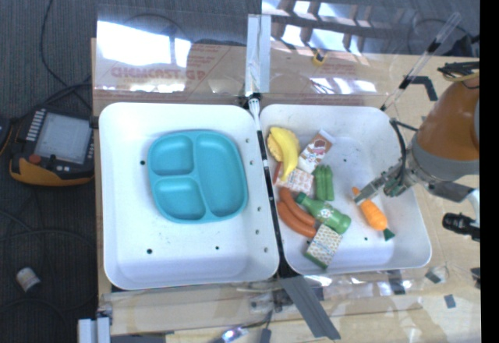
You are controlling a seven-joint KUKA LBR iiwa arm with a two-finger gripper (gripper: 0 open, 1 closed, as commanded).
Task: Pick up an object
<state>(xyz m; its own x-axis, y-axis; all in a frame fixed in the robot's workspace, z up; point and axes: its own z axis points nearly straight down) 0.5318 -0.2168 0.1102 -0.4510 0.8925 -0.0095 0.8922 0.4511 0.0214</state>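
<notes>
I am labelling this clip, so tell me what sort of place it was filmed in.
Probably a robotics lab test bench: two white bins side by side under a fixed camera, toy food such as a banana and carrot, and a handheld controller with cables on grey carpet.

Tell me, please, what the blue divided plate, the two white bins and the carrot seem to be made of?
Blue divided plate: likely moulded plastic, matte, one even colour with soft rounded ridges. White bins: probably plastic, smooth, slightly glossy, with rounded corners. Carrot: seemingly toy plastic, uniform bright orange with a green tip.
</notes>
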